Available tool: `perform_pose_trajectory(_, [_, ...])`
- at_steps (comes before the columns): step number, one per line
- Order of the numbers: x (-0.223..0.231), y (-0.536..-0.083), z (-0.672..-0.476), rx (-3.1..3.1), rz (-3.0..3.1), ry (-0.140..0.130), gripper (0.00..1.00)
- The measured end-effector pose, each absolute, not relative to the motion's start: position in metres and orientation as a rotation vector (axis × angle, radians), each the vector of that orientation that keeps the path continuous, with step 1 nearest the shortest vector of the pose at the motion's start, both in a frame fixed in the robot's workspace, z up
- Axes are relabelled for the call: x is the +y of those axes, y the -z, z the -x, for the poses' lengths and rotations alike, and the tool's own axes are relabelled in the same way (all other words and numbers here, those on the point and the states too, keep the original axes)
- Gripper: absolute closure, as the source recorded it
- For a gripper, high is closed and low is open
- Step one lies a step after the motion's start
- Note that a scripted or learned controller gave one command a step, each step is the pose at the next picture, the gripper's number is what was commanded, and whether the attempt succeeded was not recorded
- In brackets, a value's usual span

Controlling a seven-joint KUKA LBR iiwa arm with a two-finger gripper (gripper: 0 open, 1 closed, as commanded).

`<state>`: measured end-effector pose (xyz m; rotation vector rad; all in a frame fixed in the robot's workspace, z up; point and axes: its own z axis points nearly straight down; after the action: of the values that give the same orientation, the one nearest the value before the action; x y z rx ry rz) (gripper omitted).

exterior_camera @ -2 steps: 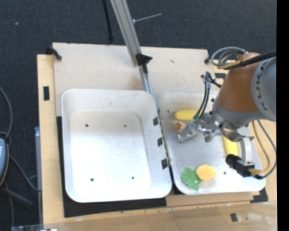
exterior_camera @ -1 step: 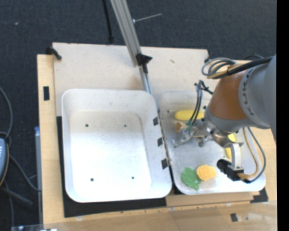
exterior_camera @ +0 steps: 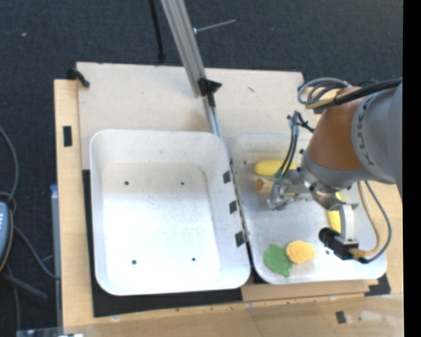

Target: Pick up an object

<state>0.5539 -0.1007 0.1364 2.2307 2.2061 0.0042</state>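
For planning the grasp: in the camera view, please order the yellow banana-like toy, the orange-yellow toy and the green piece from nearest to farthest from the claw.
1. Yellow banana-like toy, just above-left of the claw.
2. Orange-yellow toy, below, near the bin's front.
3. Green piece, beside it; these two are nearly equal.

Both bins, left (exterior_camera: 161, 216) and right (exterior_camera: 295, 223), look like matt white speckled plastic. The bench (exterior_camera: 140, 97) is pale, dull wood or board. The far rail (exterior_camera: 182, 34) is brushed metal. The arm (exterior_camera: 365, 132) has a smooth, satiny grey shell and orange band. The floor (exterior_camera: 56, 20) is dark, rough carpet.
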Motion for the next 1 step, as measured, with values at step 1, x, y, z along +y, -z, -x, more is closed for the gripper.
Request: perform_pose_trajectory(1, [-0.1048,-0.2007,-0.5546,2.214,-2.219,-0.008,1.00])
